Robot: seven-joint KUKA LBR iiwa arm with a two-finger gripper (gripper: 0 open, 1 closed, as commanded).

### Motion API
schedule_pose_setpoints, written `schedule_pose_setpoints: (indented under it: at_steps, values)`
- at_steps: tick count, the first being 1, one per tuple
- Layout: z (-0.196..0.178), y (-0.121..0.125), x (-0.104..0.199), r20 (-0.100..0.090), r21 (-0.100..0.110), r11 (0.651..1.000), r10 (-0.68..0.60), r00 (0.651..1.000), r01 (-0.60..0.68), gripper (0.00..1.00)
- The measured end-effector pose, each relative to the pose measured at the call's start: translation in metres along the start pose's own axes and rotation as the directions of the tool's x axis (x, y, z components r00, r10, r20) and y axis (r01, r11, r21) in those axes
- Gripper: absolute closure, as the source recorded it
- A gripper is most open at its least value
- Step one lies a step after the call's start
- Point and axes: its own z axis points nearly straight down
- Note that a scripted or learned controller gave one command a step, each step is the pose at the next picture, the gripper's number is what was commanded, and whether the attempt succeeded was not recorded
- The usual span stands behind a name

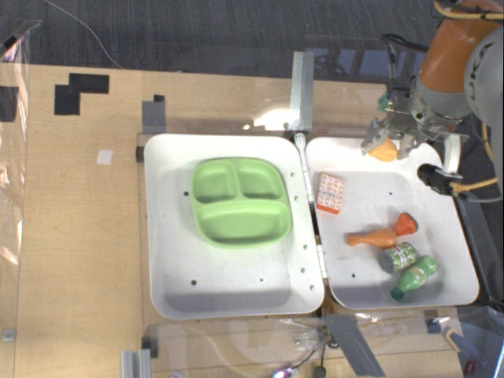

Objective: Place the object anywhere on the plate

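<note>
The green divided plate (240, 201) lies in the middle of the left bin (169, 290). My gripper (386, 142) hangs over the far corner of the right bin (465, 290), well to the right of the plate. A small yellow-orange object (383, 151) sits between its fingers, and the gripper is shut on it. The object looks lifted slightly above the bin floor.
In the right bin lie a red-and-white packet (330, 193), an orange carrot-like toy (380, 236), a small can (400, 255) and a green bottle (415, 276). A metal divider post (302, 93) stands between the bins at the back.
</note>
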Motion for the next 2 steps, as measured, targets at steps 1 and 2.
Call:
schedule_pose_setpoints:
  at_steps: [1,2]
  values:
    - [-0.029,-0.011,0.051,-0.002,0.001,0.999,0.035,0.999,-0.035,1.0]
    - [0.012,-0.009,0.139,-0.003,0.002,0.995,-0.096,0.995,0.097,1.0]
